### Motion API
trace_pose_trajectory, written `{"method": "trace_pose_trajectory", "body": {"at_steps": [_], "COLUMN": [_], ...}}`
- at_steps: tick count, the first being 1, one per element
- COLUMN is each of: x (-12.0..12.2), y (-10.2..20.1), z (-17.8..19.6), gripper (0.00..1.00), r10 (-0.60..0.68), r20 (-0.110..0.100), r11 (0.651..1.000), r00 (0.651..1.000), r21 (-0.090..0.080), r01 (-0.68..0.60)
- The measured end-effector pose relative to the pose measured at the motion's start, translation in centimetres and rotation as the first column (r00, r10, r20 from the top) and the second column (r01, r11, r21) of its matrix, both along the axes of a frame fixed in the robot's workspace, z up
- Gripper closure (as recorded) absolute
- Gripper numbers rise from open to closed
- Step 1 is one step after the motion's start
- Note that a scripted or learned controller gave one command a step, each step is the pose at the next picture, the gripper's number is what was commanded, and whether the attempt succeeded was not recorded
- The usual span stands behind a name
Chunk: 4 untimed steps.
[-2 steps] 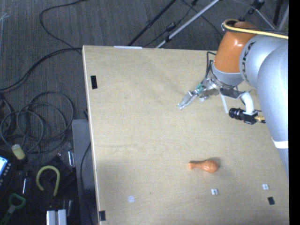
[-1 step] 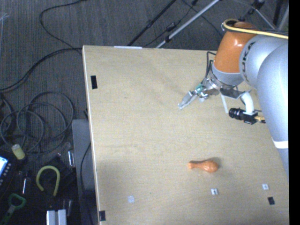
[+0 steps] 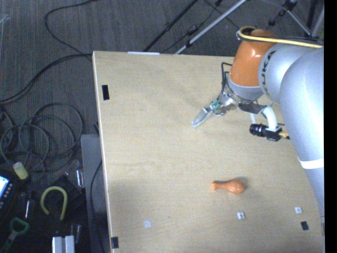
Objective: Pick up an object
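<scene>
A small orange object (image 3: 229, 186), shaped like a pear or gourd with a narrow neck pointing left, lies on its side on the tan board (image 3: 152, 157), towards the front right. My gripper (image 3: 198, 122) hangs over the middle of the board and points down and to the left. It is well behind the orange object and apart from it. I see nothing in the gripper. The grey arm with its orange band (image 3: 251, 62) comes in from the right.
A black part with a cable (image 3: 266, 131) sticks out under the wrist. Small black and white markers (image 3: 240, 215) dot the board. Left of the board's edge, cables and tools (image 3: 47, 199) lie on the dark floor. Tripod legs (image 3: 226, 9) stand behind.
</scene>
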<state>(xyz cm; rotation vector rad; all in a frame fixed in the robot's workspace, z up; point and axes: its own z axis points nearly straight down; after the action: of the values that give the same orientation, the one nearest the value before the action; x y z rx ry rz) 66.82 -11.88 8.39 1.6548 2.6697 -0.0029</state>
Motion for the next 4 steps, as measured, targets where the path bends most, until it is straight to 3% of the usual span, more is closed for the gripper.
{"method": "trace_pose_trajectory", "body": {"at_steps": [1,2,3,4], "x": [0.02,0.01,0.00,0.04], "y": [0.00,0.02,0.62,0.66], "z": [0.91,0.90,0.02,0.96], "gripper": [1.00,0.00,0.00,1.00], "r10": [-0.001,-0.001,0.125,0.124], "r20": [0.001,0.001,0.000,0.002], "r11": [1.000,1.000,0.992,0.992], "r00": [1.000,1.000,0.992,0.992], "r21": [0.001,0.001,0.000,0.001], "r01": [0.001,0.001,-0.125,-0.124]}}
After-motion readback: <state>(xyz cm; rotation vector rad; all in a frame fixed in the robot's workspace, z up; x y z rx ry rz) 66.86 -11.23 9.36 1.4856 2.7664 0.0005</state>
